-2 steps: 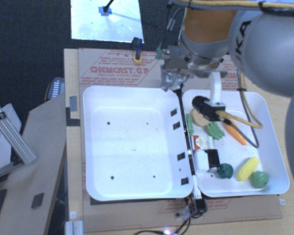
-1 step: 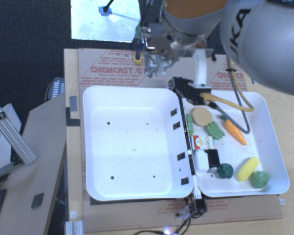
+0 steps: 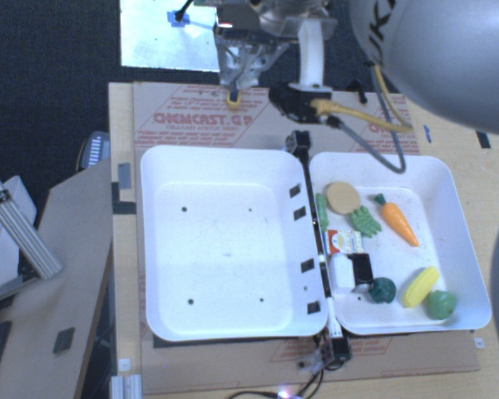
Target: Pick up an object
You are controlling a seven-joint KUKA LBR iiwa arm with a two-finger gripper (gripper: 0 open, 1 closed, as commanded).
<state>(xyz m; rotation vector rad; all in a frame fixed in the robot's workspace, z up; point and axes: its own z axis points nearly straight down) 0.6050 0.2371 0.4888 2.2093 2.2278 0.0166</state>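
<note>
Starting on the left, the left bin is a shallow white tray sitting on the worktop, with a few dark dots on its floor. Behind it there's a cardboard sheet with red print, something like "CHEMCAST GP", repeated in rows, though I can't read it for sure.

The gripper hangs above that cardboard, past the back edge of the left bin and well away from the toys. It points straight down, and the fingers sit close together with a small yellowish bit at the tip. Can't tell whether they're clenched on it or it's just part of the gripper, too blurry. The arm comes in from the upper right as a big grey curve with part of the black "KUKA" lettering showing, and yellow and grey cables trail down toward the right bin.

All the pickable stuff is in the right bin: a tan round disc, a green leafy piece, a carrot, a red and white packet with a black block beside it, a broccoli, a yellow corn cob and a green round thing in the corner.
</note>
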